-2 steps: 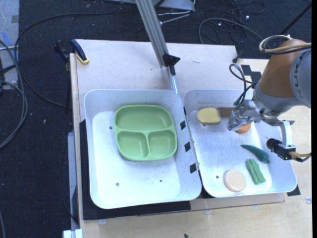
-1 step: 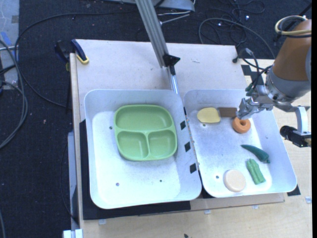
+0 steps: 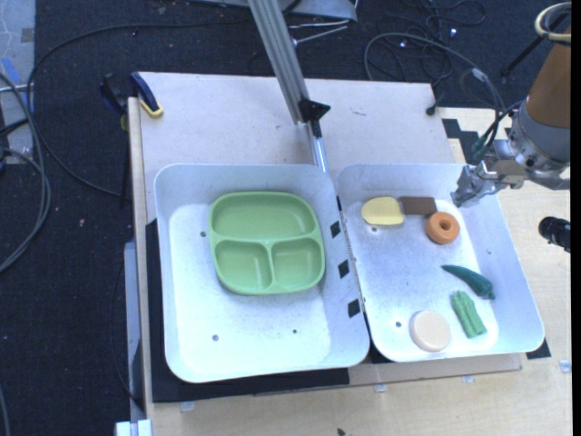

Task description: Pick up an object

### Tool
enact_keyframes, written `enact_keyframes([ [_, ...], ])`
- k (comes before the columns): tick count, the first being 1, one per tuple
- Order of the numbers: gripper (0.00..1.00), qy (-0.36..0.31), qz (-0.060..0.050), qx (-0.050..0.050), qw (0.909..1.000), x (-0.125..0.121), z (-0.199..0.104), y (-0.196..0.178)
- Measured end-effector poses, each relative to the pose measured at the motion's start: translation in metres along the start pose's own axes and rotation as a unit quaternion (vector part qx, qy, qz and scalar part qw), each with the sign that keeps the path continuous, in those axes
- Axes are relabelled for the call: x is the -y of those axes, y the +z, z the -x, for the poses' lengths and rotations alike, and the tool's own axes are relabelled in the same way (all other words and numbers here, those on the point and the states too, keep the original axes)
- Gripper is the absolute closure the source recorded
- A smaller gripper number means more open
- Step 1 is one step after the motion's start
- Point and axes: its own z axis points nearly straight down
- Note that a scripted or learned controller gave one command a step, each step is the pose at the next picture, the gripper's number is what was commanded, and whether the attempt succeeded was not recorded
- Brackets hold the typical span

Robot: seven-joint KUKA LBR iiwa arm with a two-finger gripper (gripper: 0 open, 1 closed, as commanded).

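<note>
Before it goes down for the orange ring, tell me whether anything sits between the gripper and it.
Nothing visible does. The gripper hangs at the right bin's upper right rim, and the orange ring lies just below-left of it. The brown block sits beside the ring, off that line.

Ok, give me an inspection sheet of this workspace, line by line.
Surface: bench bearing a left bin and a right bin, side by side.
Job's things: in the right bin, yellow piece, brown block, orange ring, dark green pepper, light green piece, cream disc.
Clutter: green divided plate in the left bin.
Grippers: gripper at the right bin's far right edge, holding nothing visible.
Cables: black cables on the dark floor.
Surroundings: metal pole slanting over the bench.
</note>
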Motion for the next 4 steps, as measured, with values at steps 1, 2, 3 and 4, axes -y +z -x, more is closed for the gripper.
enact_keyframes([
  [1, 1.00, -0.003, -0.004, -0.002, 1.0000, 0.011, -0.055, -0.006],
  [2, 1.00, -0.003, -0.004, -0.002, 1.0000, 0.017, -0.103, -0.006],
  [3, 1.00, -0.003, -0.004, -0.002, 1.0000, 0.027, -0.150, -0.008],
  [4, 1.00, -0.003, -0.005, -0.002, 1.0000, 0.045, -0.205, 0.011],
])
